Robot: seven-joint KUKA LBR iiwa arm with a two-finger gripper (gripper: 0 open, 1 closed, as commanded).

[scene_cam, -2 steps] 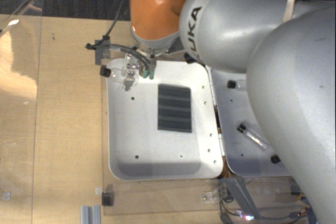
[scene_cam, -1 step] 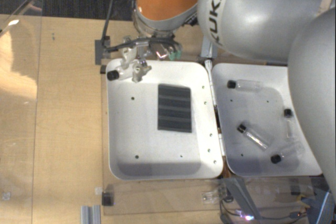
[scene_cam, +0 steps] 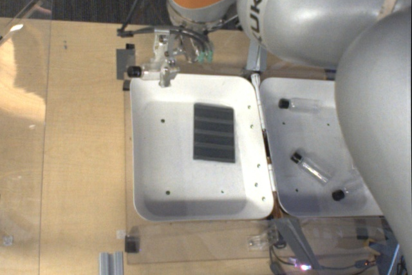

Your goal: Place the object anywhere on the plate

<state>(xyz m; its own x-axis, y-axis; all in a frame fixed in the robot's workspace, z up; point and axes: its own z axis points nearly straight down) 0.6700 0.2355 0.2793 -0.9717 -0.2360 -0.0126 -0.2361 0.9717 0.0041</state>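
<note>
Camera view | arm (scene_cam: pixel 309 3) lettered "KUKA" | gripper (scene_cam: pixel 168 64) state unclear | dark plate (scene_cam: pixel 214 132) in left bin (scene_cam: pixel 148 158)

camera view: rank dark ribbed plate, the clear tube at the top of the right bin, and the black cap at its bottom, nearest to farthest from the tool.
Tool is at the left bin's top-left rim.
1. Dark ribbed plate, middle of the left bin.
2. Clear tube, top of the right bin.
3. Black cap, bottom of the right bin.
</note>
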